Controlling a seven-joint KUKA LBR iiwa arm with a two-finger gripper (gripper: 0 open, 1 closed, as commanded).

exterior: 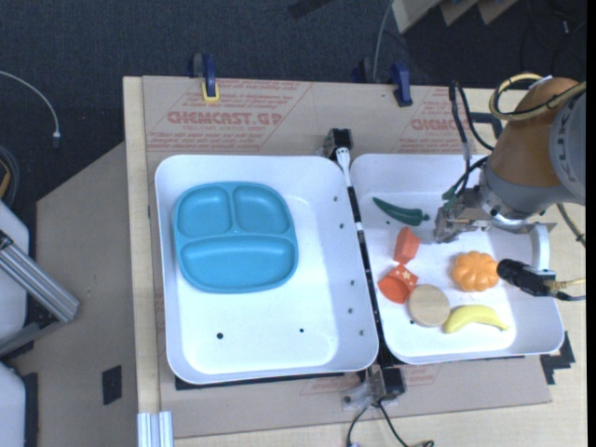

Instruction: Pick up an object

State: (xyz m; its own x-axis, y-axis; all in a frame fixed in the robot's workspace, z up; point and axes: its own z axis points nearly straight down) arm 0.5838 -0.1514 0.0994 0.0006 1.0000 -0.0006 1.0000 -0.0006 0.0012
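Note:
My gripper (451, 225) hangs over the upper middle of the right bin (533, 341), with the grey and orange arm reaching in from the right. Nothing shows between its tips. Just left of it lies a dark green chili pepper (399, 210). Below that lies an orange-red piece (407, 244) and a small red piece (397, 285). An orange pumpkin (475, 270) sits just below and right of the gripper. A beige round disc (429, 305) and a yellow banana (475, 318) lie near the bin's front.
The left bin (261, 352) holds a blue divided plate (236, 236) in its upper left part. A raised rim runs between the two bins. Blue clamps sit on the cardboard at the back edge.

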